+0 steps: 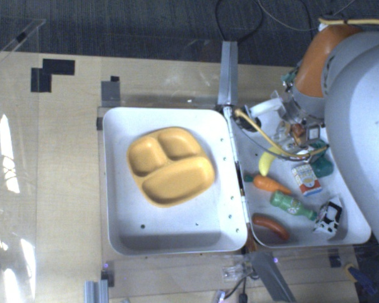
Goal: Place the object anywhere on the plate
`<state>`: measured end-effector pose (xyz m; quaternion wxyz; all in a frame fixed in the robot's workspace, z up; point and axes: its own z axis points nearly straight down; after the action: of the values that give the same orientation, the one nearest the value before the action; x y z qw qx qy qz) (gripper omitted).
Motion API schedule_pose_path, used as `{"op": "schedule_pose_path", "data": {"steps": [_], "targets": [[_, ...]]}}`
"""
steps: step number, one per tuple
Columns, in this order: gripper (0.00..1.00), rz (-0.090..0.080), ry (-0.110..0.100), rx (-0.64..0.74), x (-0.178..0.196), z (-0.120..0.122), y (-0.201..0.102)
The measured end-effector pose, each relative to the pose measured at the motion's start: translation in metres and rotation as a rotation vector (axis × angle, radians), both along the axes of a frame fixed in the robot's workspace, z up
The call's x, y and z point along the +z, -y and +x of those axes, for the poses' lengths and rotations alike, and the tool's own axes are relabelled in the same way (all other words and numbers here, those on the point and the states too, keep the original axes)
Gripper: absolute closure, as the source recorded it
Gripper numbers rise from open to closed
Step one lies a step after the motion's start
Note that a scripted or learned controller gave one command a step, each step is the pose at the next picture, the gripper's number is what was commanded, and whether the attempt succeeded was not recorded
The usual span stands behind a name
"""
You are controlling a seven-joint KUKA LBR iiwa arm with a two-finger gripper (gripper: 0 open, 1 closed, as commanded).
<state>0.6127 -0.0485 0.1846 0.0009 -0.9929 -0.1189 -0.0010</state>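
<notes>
Bins sit side by side at the frame's centre: the left bin [114, 169] carries a yellow three-part plate [170, 165], and the right bin [350, 235] holds a banana [266, 163], carrot [271, 184], green bottle [292, 205], sausage [270, 226], small carton [309, 179] and black-and-white toy [328, 217]. At upper right the grey arm [360, 112] reaches over the right bin, its gripper [295, 133] sitting among cables just above the carton, and whether its claw is spread or pressed together cannot be told.

My arm [360, 125] is a chunky, smooth pale grey shell, rounded like a big tube. Above the wrist there's a glossy orange band [317, 62]. A yellow cable [265, 137] loops off the wrist end, and I can see some exposed metal bits and wiring there.
</notes>
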Motion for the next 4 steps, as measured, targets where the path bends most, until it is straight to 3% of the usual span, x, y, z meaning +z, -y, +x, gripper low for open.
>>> {"op": "schedule_pose_path", "data": {"steps": [1, 2, 3, 4], "targets": [[1.0, -0.001, 0.004, -0.011, 0.069, 0.005, -0.028], [1.0, -0.001, 0.003, -0.035, 0.117, -0.041, -0.068], [1.0, -0.001, 0.002, 0.011, 0.127, -0.084, -0.092], [1.0, -0.002, -0.002, -0.034, 0.045, -0.022, -0.07]]}}
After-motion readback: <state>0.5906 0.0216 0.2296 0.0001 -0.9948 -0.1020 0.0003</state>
